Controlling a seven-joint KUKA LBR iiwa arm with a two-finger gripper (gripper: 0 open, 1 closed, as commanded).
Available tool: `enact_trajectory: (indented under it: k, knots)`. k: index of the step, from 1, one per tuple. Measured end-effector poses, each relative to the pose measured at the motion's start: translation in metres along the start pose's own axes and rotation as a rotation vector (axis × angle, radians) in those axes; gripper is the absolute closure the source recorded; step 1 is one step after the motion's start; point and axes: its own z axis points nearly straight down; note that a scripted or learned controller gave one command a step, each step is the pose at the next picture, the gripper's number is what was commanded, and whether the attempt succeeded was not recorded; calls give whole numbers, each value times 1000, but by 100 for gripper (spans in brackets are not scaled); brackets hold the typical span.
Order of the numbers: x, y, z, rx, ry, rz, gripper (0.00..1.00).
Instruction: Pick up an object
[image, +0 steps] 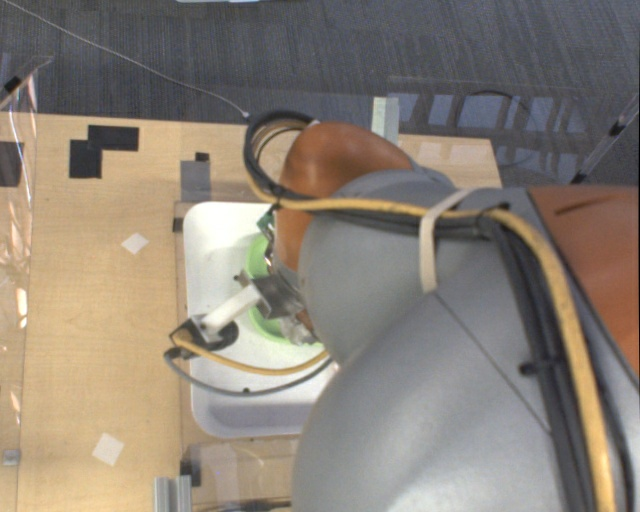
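Grey KUKA arm (440, 340) with an orange band and trailing cables

The arm's rounded shell is smooth matte grey, and an orange-brown band (335, 165) sits above it toward the wrist. A yellow cable (400, 208) runs across the grey shell just below the band, beside black cables, bound by a pale strap (428, 245). Black cable loops (262, 150) coil left of the band. Below it, a metal wrist fitting carries a white cylindrical piece (228, 312) and a yellow-and-black cable loop (250, 368).
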Motion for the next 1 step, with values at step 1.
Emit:
enact_trajectory:
  k: [1]
  knots:
    - [0, 1, 23, 1, 2, 322, 100]
